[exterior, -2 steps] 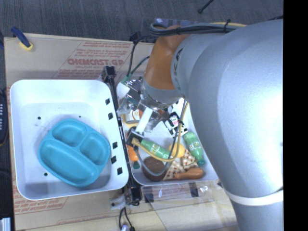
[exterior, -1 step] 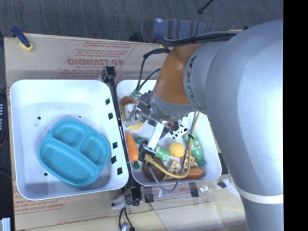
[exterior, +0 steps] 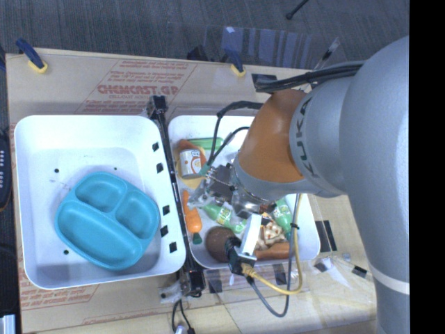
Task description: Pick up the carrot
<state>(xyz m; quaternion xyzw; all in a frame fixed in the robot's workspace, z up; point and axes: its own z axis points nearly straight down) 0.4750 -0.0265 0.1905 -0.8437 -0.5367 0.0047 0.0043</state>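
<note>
**Carrot lies along the right bin's left wall, just left of the wrist**

The carrot (exterior: 192,216) sits in the right bin (exterior: 182,127), pressed close to its left wall, in the part of the bin toward the tabletop's front edge. Its long axis runs roughly front to back, parallel to that wall, with the orange body broadening toward the front.

The arm (exterior: 278,145) hangs over the middle of the same bin, and the gripper (exterior: 224,199) is buried among the clutter there; whether the jaws are wide or narrow I cannot tell, nor is anything visibly between them. From the wrist, the carrot lies to the left and slightly toward the front edge, near but apart.

My judgement: the coming move is a short shift toward that left wall, with the jaws turned to close across the carrot's narrow width. The wall leaves little room on that side.

The blue tray (exterior: 106,218) in the left bin (exterior: 42,134) plays no part.
</note>
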